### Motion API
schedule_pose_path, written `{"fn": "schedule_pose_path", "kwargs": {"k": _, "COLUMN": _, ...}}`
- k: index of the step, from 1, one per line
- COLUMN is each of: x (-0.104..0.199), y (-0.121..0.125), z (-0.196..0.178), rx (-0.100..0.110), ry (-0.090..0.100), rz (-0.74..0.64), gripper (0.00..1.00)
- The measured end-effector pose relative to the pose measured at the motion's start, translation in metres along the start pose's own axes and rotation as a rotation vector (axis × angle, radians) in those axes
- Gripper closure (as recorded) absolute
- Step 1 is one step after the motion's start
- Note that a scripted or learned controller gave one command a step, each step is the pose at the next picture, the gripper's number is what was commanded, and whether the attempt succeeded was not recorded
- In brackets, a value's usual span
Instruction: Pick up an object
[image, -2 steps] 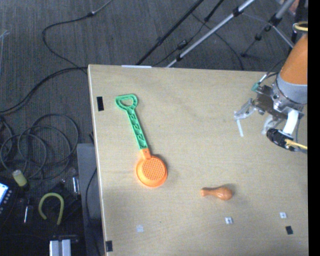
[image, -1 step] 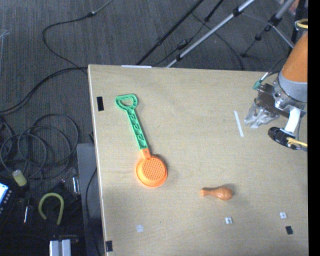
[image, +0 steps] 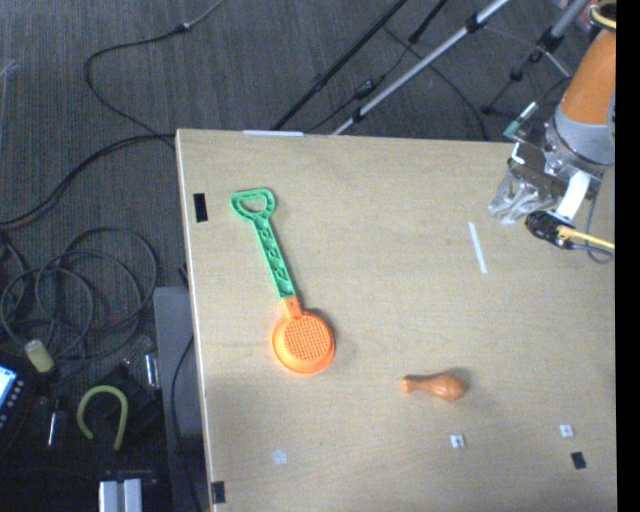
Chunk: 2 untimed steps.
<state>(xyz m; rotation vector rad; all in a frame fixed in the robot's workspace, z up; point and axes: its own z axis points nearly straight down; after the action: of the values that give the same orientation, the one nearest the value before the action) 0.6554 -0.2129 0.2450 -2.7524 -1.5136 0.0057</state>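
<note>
The gripper (image: 518, 203) hangs at the far right of the bench (image: 400, 200), up near the back edge, below the grey wrist and the orange band (image: 590, 75) of the arm. From where I stand its pale fingers blur into one cluster, so I cannot tell whether they are apart or together; nothing is visible between them.

Everything worth picking lies well away from the tool. The nearest candidate, a small tan pear-shaped piece (image: 437, 385), sits forward of the gripper and somewhat to its left, lying on its side with its thin neck pointing further left. Much further left is a toy strainer: an orange mesh head (image: 303, 342) on a green handle (image: 268, 245) that runs up towards the back of the bench. Just beside the tool, a little forward and left of it, lies a thin white strip (image: 478, 247), flat on the surface.

My worry is the approach. The tan piece is rounded and could roll or squirt out if the fingers close off-centre. The strainer lies flat and low, so the fingers might scrape the bench or only nudge it. The strip looks too thin to catch at all
</note>
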Motion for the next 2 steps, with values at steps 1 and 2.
{"fn": "schedule_pose_path", "kwargs": {"k": 1, "x": -0.007, "y": -0.019, "z": -0.011, "rx": 0.001, "ry": 0.001, "rz": 0.078, "gripper": 1.0}}
{"fn": "schedule_pose_path", "kwargs": {"k": 2, "x": -0.032, "y": -0.103, "z": -0.024, "rx": 0.003, "ry": 0.001, "rz": 0.224, "gripper": 1.0}}
